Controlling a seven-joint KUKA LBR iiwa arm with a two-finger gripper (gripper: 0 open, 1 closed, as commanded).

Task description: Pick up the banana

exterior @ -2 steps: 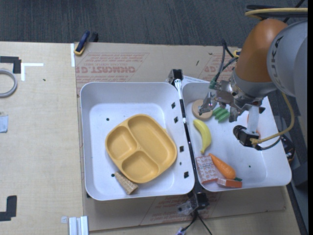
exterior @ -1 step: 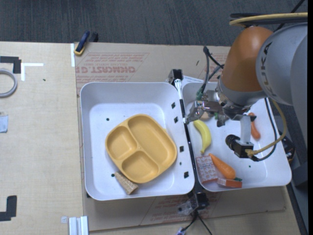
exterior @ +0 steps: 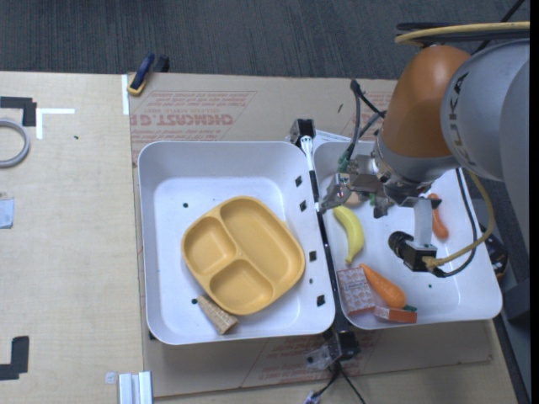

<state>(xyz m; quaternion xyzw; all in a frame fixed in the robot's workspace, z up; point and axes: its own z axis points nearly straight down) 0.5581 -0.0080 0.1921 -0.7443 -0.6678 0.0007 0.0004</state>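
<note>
One banana (exterior: pixel 351 231) in rt bin — just below gripper (exterior: pixel 354 190), untouched.

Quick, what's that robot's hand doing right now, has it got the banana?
Hand: low in the right bin, just above the banana's top end. The arm hides its grip, so open, shut or holding cannot be told.

Grey KUKA arm with orange band (exterior: pixel 425 99) enters from right, wrist pitched down at far right of scene. Two-finger metal gripper (exterior: pixel 349 190) low, pointing left.
</note>
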